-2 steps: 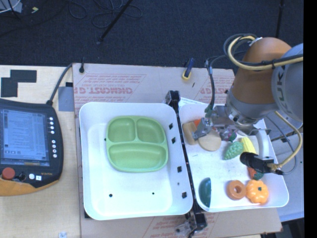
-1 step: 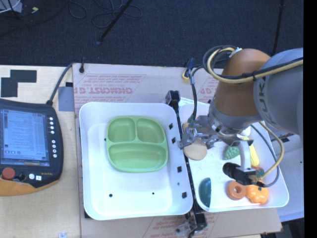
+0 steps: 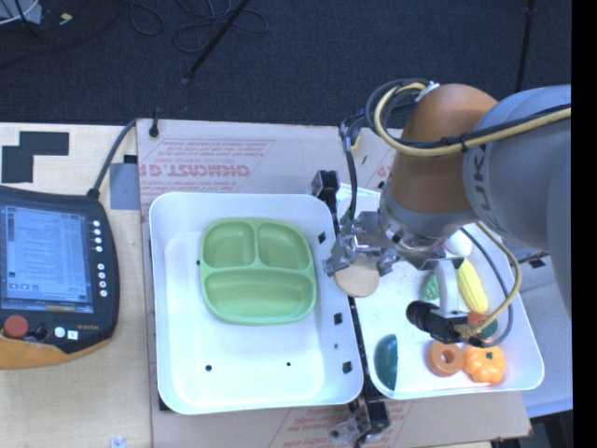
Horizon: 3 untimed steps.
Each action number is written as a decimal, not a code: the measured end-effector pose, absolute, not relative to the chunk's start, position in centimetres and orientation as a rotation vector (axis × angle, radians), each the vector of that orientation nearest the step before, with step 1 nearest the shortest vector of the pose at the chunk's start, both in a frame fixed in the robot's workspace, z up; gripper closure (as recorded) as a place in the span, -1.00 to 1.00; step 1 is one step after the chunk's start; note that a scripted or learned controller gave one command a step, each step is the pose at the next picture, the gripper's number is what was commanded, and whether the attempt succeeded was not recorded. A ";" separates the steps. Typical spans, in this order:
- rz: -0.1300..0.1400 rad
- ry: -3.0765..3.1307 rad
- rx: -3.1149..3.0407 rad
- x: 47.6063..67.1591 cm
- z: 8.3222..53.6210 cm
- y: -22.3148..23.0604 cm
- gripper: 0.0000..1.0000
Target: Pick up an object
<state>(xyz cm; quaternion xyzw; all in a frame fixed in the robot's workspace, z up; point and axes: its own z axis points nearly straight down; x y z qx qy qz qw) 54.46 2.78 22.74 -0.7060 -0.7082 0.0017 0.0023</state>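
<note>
Seemingly mid-grasp: gripper (image 3: 359, 255) over a tan round piece (image 3: 357, 282) — jaws' hold unclear — next, lift straight.

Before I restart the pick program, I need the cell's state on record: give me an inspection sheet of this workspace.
Surface: left bin and right bin, white, side by side on cardboard.
Job's things: tan round piece at the bins' shared wall; toy corn, orange ring, orange pepper-like toy, teal piece in the right bin.
Clutter: green divided plate in the left bin.
Grippers: gripper just above the tan round piece.
Cables: yellow cable along the arm; black leads on the floor.
Surroundings: teach pendant left of the bins.
</note>
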 end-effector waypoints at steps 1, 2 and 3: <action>0.008 -2.218 -2.218 54.1 22.6 2.4 1.00; 0.009 -2.218 -2.216 52.7 21.9 3.1 1.00; 0.006 -2.216 -2.221 52.6 22.8 2.8 1.00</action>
